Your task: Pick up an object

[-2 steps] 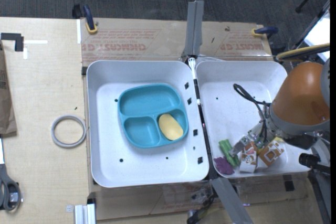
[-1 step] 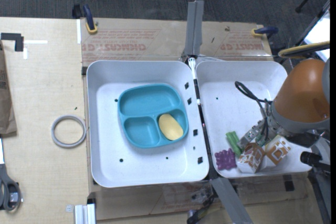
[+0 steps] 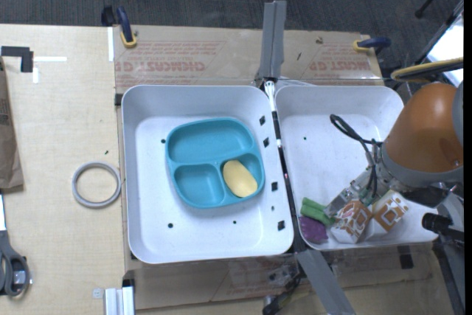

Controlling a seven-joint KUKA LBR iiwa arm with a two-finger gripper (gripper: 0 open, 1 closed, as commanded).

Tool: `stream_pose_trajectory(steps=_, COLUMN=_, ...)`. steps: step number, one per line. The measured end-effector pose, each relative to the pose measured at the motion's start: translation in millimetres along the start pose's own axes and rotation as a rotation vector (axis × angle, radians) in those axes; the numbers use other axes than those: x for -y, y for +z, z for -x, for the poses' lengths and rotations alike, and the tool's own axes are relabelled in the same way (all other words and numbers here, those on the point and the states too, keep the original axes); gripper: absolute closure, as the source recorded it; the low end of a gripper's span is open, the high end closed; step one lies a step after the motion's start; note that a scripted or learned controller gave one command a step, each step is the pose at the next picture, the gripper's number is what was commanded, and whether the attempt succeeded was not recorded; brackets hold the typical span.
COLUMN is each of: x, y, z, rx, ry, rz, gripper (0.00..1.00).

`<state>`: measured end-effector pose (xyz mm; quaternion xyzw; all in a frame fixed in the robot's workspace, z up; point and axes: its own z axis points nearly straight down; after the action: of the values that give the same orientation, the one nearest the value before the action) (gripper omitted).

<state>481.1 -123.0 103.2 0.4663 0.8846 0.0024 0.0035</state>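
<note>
Arm: reaches in from right, orange band over right bin (image 3: 324,114).
Gripper (image 3: 359,192): low in near right part of right bin, above the object pile.
Jaws: cannot tell.
Objects: orange-and-white patterned packages (image 3: 356,220), purple item (image 3: 314,231), green item (image 3: 316,209), clustered at near edge of right bin.
Left bin (image 3: 147,232): teal divided tray (image 3: 203,151), yellow object (image 3: 240,178) in its near right compartment.
Bench, far left: grey ring (image 3: 96,184).

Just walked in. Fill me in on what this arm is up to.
The KUKA arm reaches down into the right bin, its gripper low over a cluster near the front: patterned packets, a green piece and a purple item. Nothing is visibly lifted. In the left bin, a yellow object rests in a blue divided tray.
</note>
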Motion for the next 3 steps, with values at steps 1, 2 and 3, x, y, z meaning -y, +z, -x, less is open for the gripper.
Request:
stream_pose_trajectory(steps=1, x=5.5, y=2.5, z=3.9, rx=-0.001, ry=0.084, rz=-0.003, gripper=0.0)
stream_pose_trajectory(steps=2, x=26.9, y=6.9, z=40.0, rx=0.006, ry=-0.37, rz=0.001, gripper=0.0)
stream_pose_trajectory(steps=3, x=12.3, y=7.3, z=18.7, rx=0.005, ry=-0.447, rz=0.0, gripper=0.0)
